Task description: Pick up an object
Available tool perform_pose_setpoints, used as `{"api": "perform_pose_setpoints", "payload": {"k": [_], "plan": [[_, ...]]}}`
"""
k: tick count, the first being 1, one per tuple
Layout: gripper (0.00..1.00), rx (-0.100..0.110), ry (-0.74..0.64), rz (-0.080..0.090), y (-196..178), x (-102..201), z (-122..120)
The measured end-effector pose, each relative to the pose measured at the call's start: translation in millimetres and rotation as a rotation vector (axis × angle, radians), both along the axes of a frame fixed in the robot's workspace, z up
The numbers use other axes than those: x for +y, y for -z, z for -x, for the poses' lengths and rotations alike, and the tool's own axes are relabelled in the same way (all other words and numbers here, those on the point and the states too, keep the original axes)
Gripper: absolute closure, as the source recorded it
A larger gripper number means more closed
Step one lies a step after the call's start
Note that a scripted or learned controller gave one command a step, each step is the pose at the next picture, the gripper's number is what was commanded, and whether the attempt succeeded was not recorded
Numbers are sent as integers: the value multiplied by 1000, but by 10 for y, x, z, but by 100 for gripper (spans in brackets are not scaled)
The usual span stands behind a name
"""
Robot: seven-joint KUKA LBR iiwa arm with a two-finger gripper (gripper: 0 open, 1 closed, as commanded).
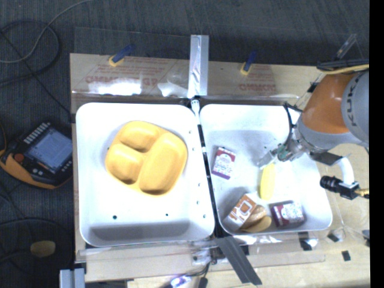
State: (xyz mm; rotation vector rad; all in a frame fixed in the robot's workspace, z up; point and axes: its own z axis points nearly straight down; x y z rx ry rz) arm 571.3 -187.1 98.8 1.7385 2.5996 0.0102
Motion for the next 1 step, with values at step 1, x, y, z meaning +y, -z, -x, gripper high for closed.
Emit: {"api": "perform_pose_setpoints", "payload": {"k": [1], "plan": [[100,17,11,-3,-330,-28,-236]]}}
